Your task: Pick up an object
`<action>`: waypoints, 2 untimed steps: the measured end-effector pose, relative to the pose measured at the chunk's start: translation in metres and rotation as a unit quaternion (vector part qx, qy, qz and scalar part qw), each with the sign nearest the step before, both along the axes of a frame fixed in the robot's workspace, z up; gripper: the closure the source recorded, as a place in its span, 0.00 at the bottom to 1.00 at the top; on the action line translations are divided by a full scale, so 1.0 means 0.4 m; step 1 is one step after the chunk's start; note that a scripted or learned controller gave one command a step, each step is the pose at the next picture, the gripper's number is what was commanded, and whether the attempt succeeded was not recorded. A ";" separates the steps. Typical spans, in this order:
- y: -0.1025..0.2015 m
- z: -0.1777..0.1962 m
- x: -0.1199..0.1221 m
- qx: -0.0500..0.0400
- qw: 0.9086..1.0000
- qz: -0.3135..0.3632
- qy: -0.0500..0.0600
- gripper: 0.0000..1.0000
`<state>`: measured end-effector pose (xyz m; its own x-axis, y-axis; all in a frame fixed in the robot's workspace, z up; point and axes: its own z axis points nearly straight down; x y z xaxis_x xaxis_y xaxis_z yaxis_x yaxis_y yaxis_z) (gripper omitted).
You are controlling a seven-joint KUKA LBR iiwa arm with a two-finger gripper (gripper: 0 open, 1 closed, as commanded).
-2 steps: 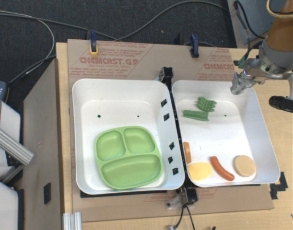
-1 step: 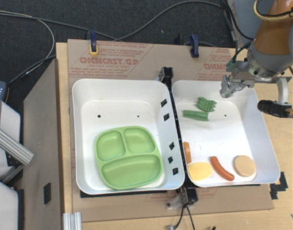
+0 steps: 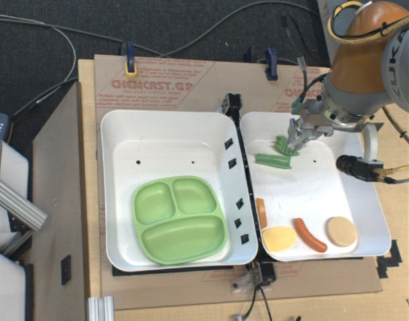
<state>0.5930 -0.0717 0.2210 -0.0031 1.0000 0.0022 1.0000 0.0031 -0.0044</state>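
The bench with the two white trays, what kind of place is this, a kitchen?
Probably a robotics lab, not a kitchen. The arm works over white bins clamped to cardboard, cables trail across the floor, and the food looks like toys.

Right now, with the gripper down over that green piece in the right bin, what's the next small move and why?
Probably shut the fingers and lift a little to test the grasp. The gripper sits low at the green piece near the right bin's far end, but the view doesn't show whether the piece lies between its fingers, so a short lift would tell.
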 end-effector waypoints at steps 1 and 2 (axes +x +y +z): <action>0.106 0.015 -0.051 0.000 1.000 0.000 0.000 1.00; 0.254 0.031 -0.088 0.000 1.000 0.001 -0.001 1.00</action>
